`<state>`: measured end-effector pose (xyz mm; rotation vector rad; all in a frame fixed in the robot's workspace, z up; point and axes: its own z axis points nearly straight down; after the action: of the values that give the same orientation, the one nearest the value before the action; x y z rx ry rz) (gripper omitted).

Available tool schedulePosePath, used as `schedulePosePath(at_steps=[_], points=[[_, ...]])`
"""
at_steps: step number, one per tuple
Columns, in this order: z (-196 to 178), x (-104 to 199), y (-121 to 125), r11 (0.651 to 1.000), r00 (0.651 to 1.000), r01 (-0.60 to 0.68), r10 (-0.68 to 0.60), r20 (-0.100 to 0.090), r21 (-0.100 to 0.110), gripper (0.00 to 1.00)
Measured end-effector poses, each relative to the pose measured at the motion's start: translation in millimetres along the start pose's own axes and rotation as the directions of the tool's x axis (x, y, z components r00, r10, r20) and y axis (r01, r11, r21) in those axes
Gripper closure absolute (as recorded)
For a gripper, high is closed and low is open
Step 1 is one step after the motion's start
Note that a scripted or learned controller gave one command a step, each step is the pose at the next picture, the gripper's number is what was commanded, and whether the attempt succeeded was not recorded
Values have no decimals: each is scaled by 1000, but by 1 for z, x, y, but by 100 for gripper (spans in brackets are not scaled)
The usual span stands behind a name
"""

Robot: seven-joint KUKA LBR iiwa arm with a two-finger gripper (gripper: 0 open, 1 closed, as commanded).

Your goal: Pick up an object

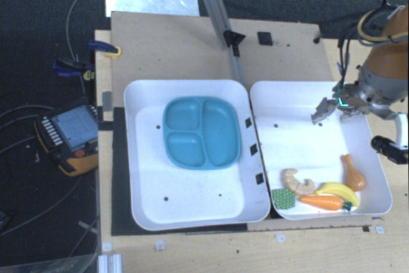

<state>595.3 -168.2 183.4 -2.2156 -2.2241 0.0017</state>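
Two white bins [192, 217] sat together. Left of the gripper [327, 109] lay one blue plate [202, 132]; below it, five toy foods [319, 192]. Its finger state was unclear.

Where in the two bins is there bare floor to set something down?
Left bin: a bare strip in front of the blue plate. Right bin: its far and middle floor, between the dividing rim and the gripper, is open. Crowded: the near right corner, with the carrot, banana and drumstick.

Even overhead light, soft shadows, mild glare on white bins [192, 89], slight blur.
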Motion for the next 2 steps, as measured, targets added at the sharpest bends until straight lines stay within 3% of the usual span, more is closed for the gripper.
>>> schedulePosePath(at_steps=[1, 2], points=[[-2, 0, 1, 1000, 1000, 1, -1, 1, -4, 0], [41, -2, 7, 1000, 1000, -1, 1, 2, -3, 0]])
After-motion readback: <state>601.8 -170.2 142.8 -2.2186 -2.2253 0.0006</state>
